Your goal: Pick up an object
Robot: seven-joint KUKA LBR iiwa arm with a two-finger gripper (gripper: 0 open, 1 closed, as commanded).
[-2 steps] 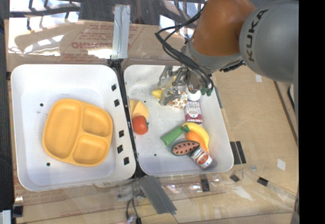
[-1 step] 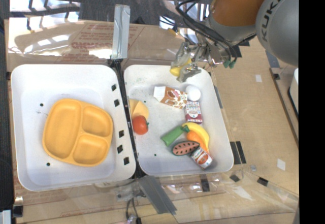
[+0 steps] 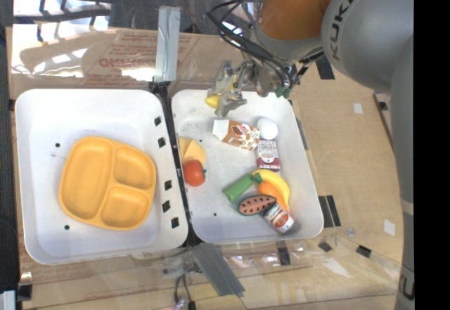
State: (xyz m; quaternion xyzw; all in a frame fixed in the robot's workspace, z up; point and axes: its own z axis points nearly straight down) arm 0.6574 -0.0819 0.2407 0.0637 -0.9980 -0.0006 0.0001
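Tape strips (image 3: 214, 270): bottom center of frame, closest to the lens, grey, pinning the bins down so nothing slides around.
Left bin (image 3: 42, 112): left half of frame, holding just the yellow divided tray (image 3: 107, 182), lying flat and tilted a bit. Looks like the drop-off side, guessing.
Right bin (image 3: 299, 161): center-right, packed with the pickable stuff.
Tomato (image 3: 194, 173): shoved against the divider wall, touching a yellow wedge (image 3: 194, 151) just above.
Lower cluster: green piece (image 3: 241, 185), banana (image 3: 276, 185), watermelon slice (image 3: 253, 204) and a small can (image 3: 280, 218), all bunched and touching. Awkward for a clean grab.
Middle: snack packet (image 3: 242, 136), white egg-ish ball (image 3: 267, 128), little carton (image 3: 268, 155) below.
Yellow object (image 3: 214, 100): top edge of right bin, right under the fingers. Probably the target.
End effector (image 3: 230, 95): upper center, low over that back rim, angled in from the arm on the right. Open or clamped? Can't tell, too much cable and metal clutter.
Grip status: nothing clearly between the fingers, so not calling it a hold.
Table (image 3: 344, 140): brown board under everything.
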